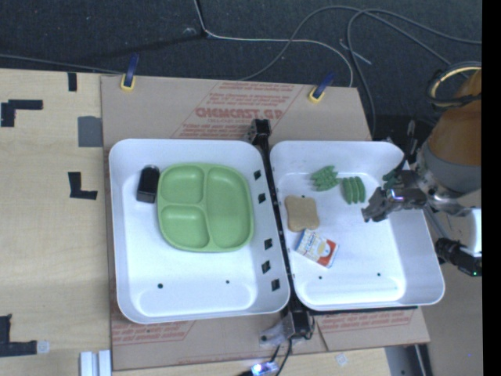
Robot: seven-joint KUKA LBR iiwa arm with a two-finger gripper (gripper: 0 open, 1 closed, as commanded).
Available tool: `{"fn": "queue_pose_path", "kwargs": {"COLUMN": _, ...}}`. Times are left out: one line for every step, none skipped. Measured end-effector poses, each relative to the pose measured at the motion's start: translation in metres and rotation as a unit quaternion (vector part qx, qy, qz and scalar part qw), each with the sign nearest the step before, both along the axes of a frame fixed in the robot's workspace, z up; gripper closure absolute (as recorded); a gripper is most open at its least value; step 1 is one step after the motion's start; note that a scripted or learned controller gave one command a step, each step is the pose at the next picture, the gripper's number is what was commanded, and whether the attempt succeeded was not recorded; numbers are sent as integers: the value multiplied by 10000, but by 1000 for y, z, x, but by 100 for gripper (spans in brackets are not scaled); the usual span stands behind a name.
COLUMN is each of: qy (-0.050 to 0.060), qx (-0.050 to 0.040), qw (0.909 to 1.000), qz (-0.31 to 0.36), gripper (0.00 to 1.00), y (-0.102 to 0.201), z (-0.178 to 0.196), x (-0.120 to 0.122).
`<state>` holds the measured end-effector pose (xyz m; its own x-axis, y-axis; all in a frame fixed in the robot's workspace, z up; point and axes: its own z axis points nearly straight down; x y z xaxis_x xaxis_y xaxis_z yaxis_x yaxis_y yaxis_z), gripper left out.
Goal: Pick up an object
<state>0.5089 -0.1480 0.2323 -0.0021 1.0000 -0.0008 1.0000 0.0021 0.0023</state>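
Two shallow white bins of smooth moulded plastic with rounded corners sit side by side on a brown cardboard sheet (235,104) printed with red lettering too faint to read with certainty. The left bin (133,288) holds a pale green plate (206,207), rounded-square, matte, divided into three compartments, with a small black block (147,184) touching its left edge. The right bin (407,284) holds, toward its far edge, a dark green ridged item (324,178) and just beside it a smoother green pod-shaped item (353,189); nearer the dividing wall lies a tan, spongy square piece (301,212), and just below it a flat white packet (316,247) with blue and red-orange print, wording illegible. The hand (379,207), dark metal, hangs over the right bin near its right edge, just beside the pod-shaped item; whether its fingers are apart or together cannot be told, and nothing is seen between them.
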Motion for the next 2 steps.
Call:
{"fn": "queue_pose_path", "kwargs": {"qy": 6, "qx": 2, "qw": 10000, "qz": -5, "gripper": 100, "y": 0, "z": 23, "x": 1}}
{"fn": "queue_pose_path", "kwargs": {"qy": 23, "qx": 7, "qw": 10000, "qz": 15, "gripper": 100, "y": 50, "z": 7, "x": 19}}
